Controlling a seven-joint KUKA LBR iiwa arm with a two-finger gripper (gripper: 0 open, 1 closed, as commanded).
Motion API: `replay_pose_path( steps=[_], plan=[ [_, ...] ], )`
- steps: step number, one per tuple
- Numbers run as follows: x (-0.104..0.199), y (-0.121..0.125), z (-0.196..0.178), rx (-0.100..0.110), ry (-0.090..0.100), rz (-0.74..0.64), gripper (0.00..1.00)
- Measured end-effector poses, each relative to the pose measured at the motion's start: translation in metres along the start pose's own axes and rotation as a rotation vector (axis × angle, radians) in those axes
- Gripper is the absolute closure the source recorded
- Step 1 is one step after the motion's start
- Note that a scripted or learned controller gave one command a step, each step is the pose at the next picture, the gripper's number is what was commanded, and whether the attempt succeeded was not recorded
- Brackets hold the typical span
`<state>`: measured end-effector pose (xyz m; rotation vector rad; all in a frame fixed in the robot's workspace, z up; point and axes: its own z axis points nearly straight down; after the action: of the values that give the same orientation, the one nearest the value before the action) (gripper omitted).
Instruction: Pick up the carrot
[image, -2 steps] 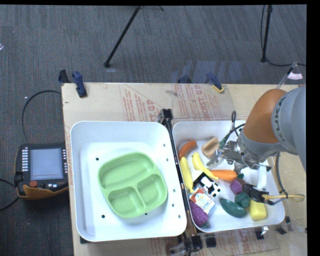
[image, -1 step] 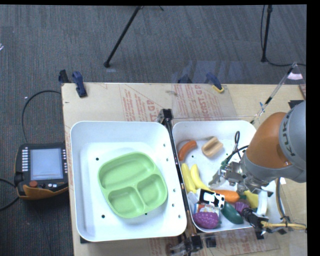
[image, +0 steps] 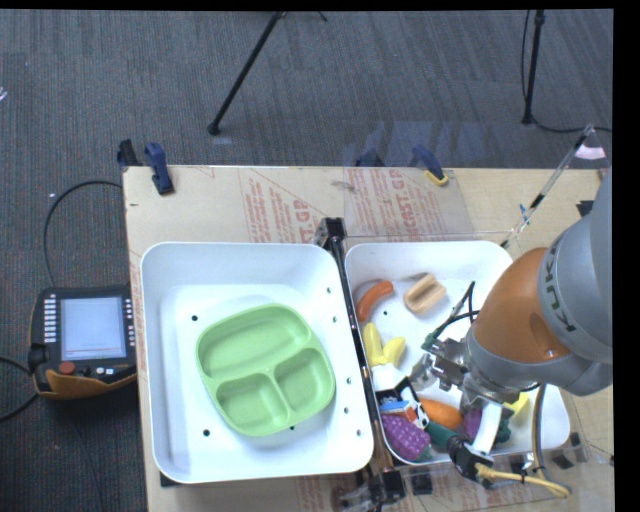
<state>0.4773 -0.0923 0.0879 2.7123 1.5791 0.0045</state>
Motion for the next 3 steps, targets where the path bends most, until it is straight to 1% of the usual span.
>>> replay_pose_path(
  steps=[1,2,3],
  plan=[
    [-0.0022,-0.0011,-0.0076,0.01,0.0,0.011,1.0],
    [-0.0028,-0.0009,-0.0075,0.009,-0.001,0.014,0.0],
    [-0.0032,-0.001,-0.0158,0.013,0.0,0.018,1.0]
  ],
)
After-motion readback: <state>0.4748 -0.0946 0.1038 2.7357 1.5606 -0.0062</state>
